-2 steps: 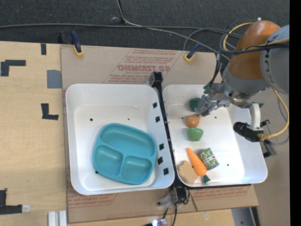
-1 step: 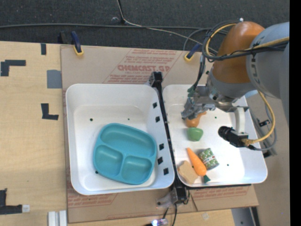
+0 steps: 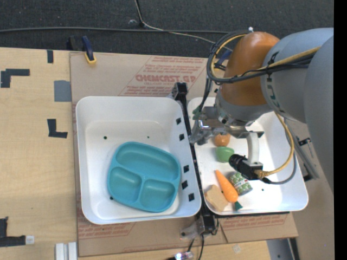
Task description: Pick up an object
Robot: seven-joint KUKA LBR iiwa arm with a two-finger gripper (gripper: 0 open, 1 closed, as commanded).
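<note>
Claw (image 3: 219, 128) of mine hangs low over the right bin's (image 3: 295, 196) far edge, its opening hidden beneath my bent wrist, just above an orange ball (image 3: 221, 140) and green lump (image 3: 224, 154).

Two bins sat side by side on the bench (image 3: 32, 145), their inner walls touching. In the left bin (image 3: 87, 112) a tray (image 3: 143, 176) lay toward the near right corner, well clear of the far wall. The arm (image 3: 282, 69) hung over the far half of the right bin (image 3: 295, 196), hiding that end. Just under the wrist, near the left wall, a small round thing (image 3: 221, 140) lay with a second one (image 3: 225, 154) just before it, perhaps touching. Nearer still, a carrot (image 3: 226, 185) lay aslant, with a packet (image 3: 241, 184) against its right side and a block (image 3: 216, 199) at its near end, by the near left corner.
</note>
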